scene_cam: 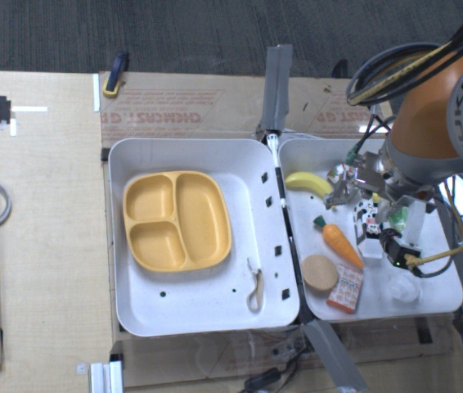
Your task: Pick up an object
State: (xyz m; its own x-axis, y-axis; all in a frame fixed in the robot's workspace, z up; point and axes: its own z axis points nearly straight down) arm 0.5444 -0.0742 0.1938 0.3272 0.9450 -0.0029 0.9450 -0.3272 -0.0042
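The arm had its wrist low over the right bin (452,301), and the gripper (376,210) sat among the clutter just right of the banana (309,183). I could not tell from where I stood how the tool was set, or whether anything was in it. Nothing looked lifted yet. The carrot (343,246) lay just below the banana, the round tan cookie (320,273) further below, with a small red packet (346,291) touching it. Left of the banana, across the divider, the yellow divided plate (177,220) rested in the other bin (125,301). The pick, I judged, was yet to be made.
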